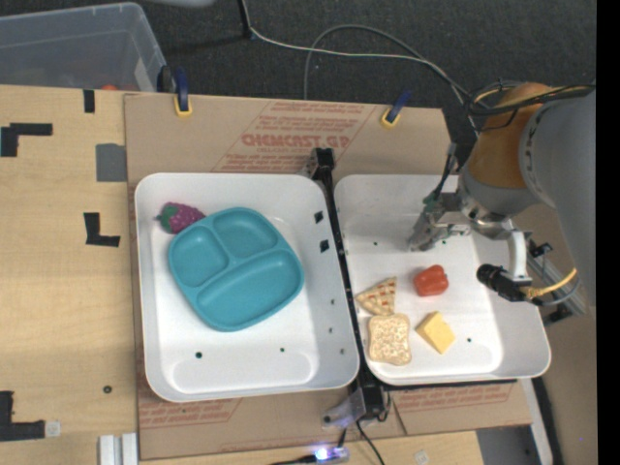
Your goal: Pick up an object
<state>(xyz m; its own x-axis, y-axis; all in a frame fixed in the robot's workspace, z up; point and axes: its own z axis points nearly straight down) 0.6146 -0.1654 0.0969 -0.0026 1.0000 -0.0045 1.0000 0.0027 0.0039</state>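
The gripper (427,234) hangs low over the right bin (387,197), in its far half, and its two dark fingers point down toward the white floor. Whether they stand apart or together I cannot tell; they merge into one dark shape from this angle, and nothing shows between them. So the step in hand looks like the approach: the arm (542,153) reaches in over the bin's right edge, and no object is lifted.

The nearest thing to pick is the red piece (432,280), which lies just beside the gripper toward the bin's near side, around the middle of the floor. Past it, near the front edge, sit a yellow cheese block (437,333), a square cracker (389,339) and a pizza slice (378,296), the last two close to the left wall and nearly touching each other.

The next move, as I judge it, calls for a short shift toward the near side so the fingers straddle the red piece, then a straight drop and a close. The piece is small and rounded, so a poor centring could knock it aside.

In the left bin (155,289) a teal divided plate (235,266) fills the middle, with a bunch of purple grapes (178,217) at its far left corner
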